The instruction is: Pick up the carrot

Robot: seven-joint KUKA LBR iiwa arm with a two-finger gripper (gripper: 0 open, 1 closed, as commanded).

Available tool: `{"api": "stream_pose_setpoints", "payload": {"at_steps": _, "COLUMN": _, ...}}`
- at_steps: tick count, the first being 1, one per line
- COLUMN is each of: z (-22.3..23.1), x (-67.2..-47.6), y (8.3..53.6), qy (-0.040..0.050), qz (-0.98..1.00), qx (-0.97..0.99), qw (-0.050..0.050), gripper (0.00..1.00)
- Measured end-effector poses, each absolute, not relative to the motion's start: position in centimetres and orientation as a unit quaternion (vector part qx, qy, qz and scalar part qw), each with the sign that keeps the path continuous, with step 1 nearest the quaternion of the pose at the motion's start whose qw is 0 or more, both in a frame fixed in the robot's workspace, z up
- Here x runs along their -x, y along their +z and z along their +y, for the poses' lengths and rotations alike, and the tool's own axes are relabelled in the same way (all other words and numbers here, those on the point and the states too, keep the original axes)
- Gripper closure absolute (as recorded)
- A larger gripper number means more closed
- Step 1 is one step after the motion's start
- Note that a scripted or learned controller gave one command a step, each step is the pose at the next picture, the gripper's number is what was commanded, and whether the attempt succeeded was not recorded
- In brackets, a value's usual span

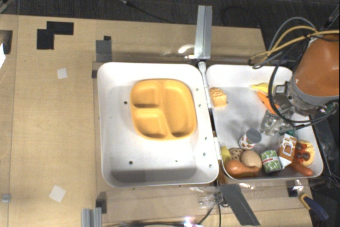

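While my hand (272, 124) is hovering over the middle of the right bin (234, 114), the carrot (264, 98) is lying just beyond it toward the bin's far right corner, slanting along my wrist. Whether my grip is spread, I cannot tell.

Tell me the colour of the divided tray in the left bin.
The divided tray is yellow-orange, plain with no pattern, seen clearly in the camera view.

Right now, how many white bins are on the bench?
2. The left bin holds a yellow divided tray. The right bin sits beside it, holding the toy food, with the arm reaching in above it.
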State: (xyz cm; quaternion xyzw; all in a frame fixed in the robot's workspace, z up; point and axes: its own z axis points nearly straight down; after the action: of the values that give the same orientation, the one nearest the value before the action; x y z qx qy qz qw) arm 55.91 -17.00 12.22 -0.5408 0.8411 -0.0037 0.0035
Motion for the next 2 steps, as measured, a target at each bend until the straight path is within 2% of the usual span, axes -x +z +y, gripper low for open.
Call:
{"api": "stream_pose_setpoints", "payload": {"at_steps": 1, "z": -19.75, "x": -61.33, "y": 9.04, "qy": -0.0025, "qz": 0.94, "qx": 0.34, "qw": 0.006, "gripper": 1.0}}
{"api": "stream_pose_setpoints", "payload": {"at_steps": 2, "z": -19.76, "x": -61.32, "y": 9.01, "qy": -0.0023, "qz": 0.94, "qx": 0.34, "qw": 0.006, "gripper": 0.0}}
